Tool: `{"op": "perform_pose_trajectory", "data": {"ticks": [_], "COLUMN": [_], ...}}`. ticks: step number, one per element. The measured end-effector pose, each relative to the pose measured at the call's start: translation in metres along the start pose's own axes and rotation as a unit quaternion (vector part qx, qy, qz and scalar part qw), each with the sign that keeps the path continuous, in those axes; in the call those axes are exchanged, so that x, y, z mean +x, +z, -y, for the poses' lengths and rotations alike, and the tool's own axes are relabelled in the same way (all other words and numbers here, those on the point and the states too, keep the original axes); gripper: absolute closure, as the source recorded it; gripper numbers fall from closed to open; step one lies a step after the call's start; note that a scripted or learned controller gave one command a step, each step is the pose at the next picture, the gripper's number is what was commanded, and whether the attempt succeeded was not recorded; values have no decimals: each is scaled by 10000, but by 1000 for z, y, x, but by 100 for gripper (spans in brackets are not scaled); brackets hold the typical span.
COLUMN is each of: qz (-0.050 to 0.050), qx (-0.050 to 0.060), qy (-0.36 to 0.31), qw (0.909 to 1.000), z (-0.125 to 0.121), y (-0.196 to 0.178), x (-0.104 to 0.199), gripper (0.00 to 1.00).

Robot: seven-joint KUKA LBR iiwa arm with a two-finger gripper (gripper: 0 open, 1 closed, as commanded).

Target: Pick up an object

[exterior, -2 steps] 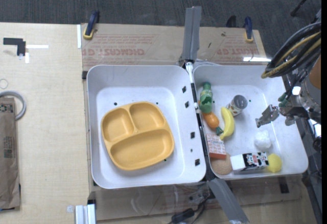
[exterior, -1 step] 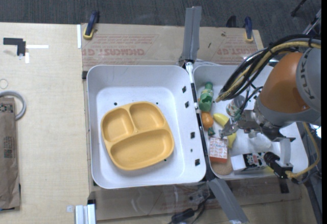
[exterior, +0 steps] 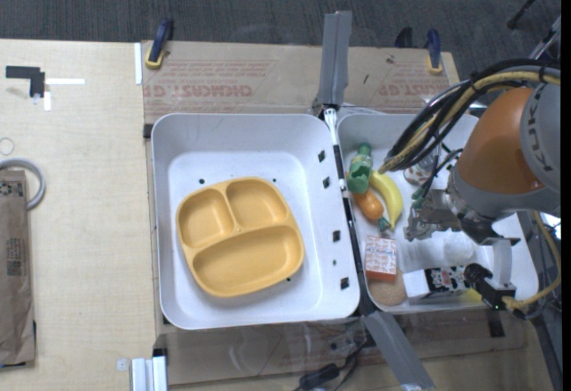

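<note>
Two shallow white bins sit side by side on the bench, and we see them from above at a slant. Along the left bin [exterior: 165, 228] we find broad bare floor on every side of its one item, a yellow divided plate [exterior: 239, 236] with three compartments, all of them bare; the widest open strips lie above the plate and to its right, next to the wall shared with the other bin. The right bin [exterior: 379, 123] is crowded: the grey arm [exterior: 500, 153] with its orange band comes in from the right and covers much of the floor, leaving little free room except a narrow strip near the top edge. Against that bin's left wall we count one green bottle [exterior: 359, 168], one orange carrot-like piece [exterior: 369, 204] just below it, and one yellow banana [exterior: 389, 195] lying beside both, touching or nearly so. Lower down we count one small red and white carton [exterior: 381, 257], one round tan item [exterior: 387, 293] at the front edge, one white box with dark print [exterior: 437, 281], and one white rounded item [exterior: 455, 248] partly under the arm. We see the gripper [exterior: 426, 221] low over the middle of the right bin, just right of the banana and above the carton; whether it is released or clenched we cannot tell, and nothing is visibly grasped.
</note>
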State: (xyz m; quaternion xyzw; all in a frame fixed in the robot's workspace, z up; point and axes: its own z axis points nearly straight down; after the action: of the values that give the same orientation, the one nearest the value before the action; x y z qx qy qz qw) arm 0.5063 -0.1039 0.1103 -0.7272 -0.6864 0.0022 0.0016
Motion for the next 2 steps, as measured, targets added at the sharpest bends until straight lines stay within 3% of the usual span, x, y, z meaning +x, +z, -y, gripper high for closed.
{"op": "perform_pose_trajectory", "data": {"ticks": [1,2], "qz": [0,5], "qx": [2,-22], "qy": [0,345], "qw": [10000,9994], "z": [0,-48], "y": [0,-17], "x": [0,-36], "gripper": [0,0]}}
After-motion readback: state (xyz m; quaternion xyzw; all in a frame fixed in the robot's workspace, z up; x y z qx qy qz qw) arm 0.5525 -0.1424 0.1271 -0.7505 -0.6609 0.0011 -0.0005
